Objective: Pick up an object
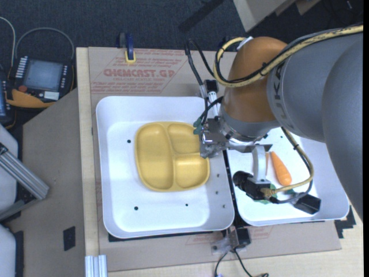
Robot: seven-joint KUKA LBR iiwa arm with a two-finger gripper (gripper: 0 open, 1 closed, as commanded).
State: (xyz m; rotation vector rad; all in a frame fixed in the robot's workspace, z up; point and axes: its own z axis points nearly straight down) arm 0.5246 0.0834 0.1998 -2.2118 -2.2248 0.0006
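Here the gripper point(206, 145) sits at the right rim of the yellow divided plate point(171, 155), which lies flat in the middle of the left bin point(115, 212); whether it is spread or pinching the rim, I cannot tell. The plate looks stiff, light and smooth, probably slippery, so its thin raised edge seems the best place to take hold. The wrist hides the contact point, and the orange carrot point(280, 167) in the right bin point(323, 209) is partly covered.

Hides much of the right bin point(331, 203) beneath the arm point(311, 79), along with the carrot's point(281, 168) upper end. Runs off the right edge. Conceals the gripper point(206, 145) fingers at the yellow plate's point(170, 156) rim.
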